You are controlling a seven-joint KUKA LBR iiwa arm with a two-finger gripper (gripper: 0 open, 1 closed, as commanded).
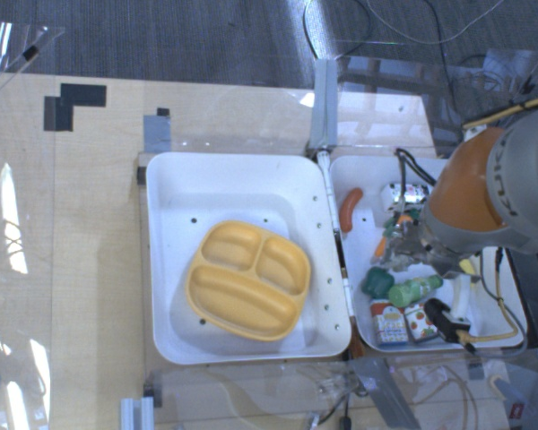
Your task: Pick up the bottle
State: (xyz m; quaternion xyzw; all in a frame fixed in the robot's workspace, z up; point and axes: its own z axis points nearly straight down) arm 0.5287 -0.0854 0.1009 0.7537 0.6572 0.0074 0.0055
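Looking down through the camera view, we find the bottle point(415, 288) in the right bin point(511, 334), lying on its side toward the bin's near edge. It is pale green and points roughly left to right across the bin. A dark green lump point(377, 282) sits just beside its left end, perhaps touching it, and two small cartons point(403, 322) lie just in front of it. A sausage point(350, 209) rests farther back by the bin's left wall, well apart from the bottle. The left bin point(166, 240) holds a yellow tray point(248, 279), and both bins sit on the pale surface point(72, 267).

The claw point(397, 247) hangs low over the right bin, just behind the bottle's left half, with the arm's orange band above it. We cannot tell whether the claw is wide or narrow, and we see nothing held in it.

We judge the bottle to be small, light plastic: stiff enough to grip, but smooth and round, so it may roll or slip out under a glancing pinch. We would take it across the middle of its body, squeezing over its short width. The lump and cartons crowd it, so we expect little room on those sides.
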